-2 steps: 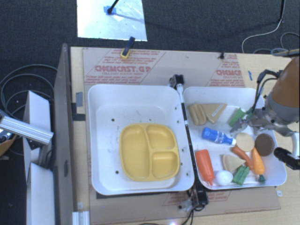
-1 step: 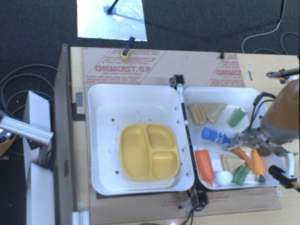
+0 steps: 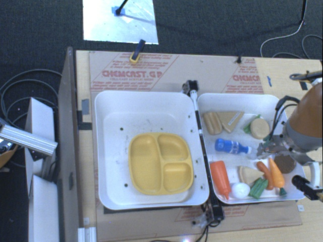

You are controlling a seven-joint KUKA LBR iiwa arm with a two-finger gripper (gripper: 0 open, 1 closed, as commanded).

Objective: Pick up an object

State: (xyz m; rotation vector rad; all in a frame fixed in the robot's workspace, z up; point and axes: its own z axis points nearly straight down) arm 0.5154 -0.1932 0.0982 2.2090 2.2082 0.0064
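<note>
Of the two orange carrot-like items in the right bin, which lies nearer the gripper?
The small carrot by the bin's right side, just below the gripper; the larger orange one lies beside the divider.

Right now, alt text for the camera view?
A grey arm with an orange band reaches from the right over the right white bin of toy food, beside a blue plastic bottle. The left white bin holds a yellow divided plate.

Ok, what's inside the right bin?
The right bin holds a blue bottle, bread pieces, a red-orange carrot, a white ball and other toy foods. The arm covers its right edge.
</note>
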